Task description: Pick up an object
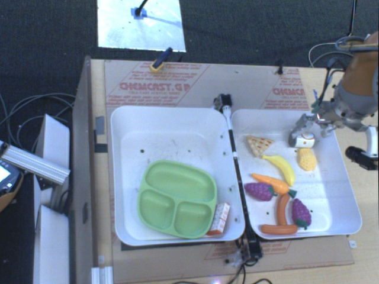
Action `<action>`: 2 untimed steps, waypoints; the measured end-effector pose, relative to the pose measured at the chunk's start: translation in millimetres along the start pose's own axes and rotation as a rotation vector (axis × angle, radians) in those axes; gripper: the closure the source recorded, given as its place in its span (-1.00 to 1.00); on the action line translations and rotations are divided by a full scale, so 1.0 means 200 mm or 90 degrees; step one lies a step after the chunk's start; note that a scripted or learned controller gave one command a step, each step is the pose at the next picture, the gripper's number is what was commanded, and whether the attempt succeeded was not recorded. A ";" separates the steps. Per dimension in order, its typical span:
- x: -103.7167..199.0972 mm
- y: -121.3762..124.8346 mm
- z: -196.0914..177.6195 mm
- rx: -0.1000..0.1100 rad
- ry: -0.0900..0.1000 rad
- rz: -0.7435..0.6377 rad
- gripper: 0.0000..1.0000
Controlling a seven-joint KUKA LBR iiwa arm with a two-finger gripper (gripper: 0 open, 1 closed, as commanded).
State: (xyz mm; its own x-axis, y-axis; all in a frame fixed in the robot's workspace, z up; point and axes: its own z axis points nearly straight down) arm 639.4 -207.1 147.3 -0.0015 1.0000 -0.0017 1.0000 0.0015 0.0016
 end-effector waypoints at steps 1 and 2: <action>0.01 0.11 0.24 0.000 0.000 -0.002 -1.00; 0.00 0.12 0.18 -0.003 -0.002 -0.004 1.00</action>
State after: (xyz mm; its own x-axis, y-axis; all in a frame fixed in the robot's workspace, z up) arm 663.4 -206.5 111.1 -0.0084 1.0000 -0.0047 0.9999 0.0084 0.0067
